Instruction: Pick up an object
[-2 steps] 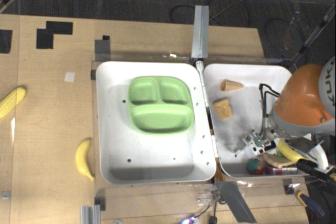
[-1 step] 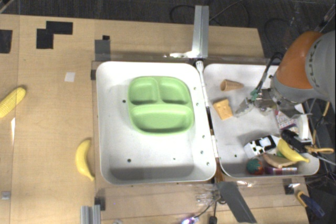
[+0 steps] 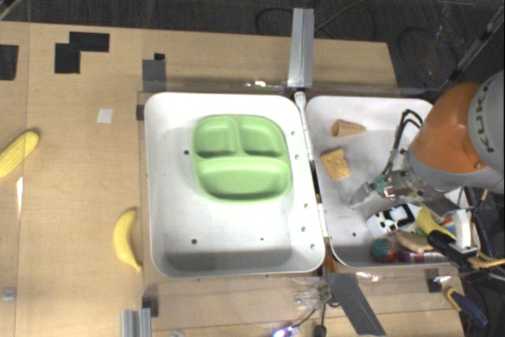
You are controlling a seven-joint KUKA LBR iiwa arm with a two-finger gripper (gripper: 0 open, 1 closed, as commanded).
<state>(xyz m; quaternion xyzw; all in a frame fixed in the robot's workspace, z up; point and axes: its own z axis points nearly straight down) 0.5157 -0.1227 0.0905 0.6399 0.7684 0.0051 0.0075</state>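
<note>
My gripper (image 3: 369, 191) hangs low over the middle of the right bin (image 3: 355, 245), reaching in from the right under the orange-banded wrist (image 3: 450, 140). A tan block (image 3: 337, 164) lies just to its upper left, apart from it. Farther back rests a small brown cone (image 3: 347, 128). A heap of small toys, among them a green ball (image 3: 382, 249) and a yellow piece (image 3: 432, 224), sits in the bin's near right corner, partly hidden by the arm. I see nothing held in the gripper.
The left bin (image 3: 170, 249) holds a green divided plate (image 3: 239, 155). On the wooden bench to the left lie a yellow banana (image 3: 126, 239) and a yellow corn cob (image 3: 16, 154). A metal post (image 3: 301, 47) stands behind the wall between the bins.
</note>
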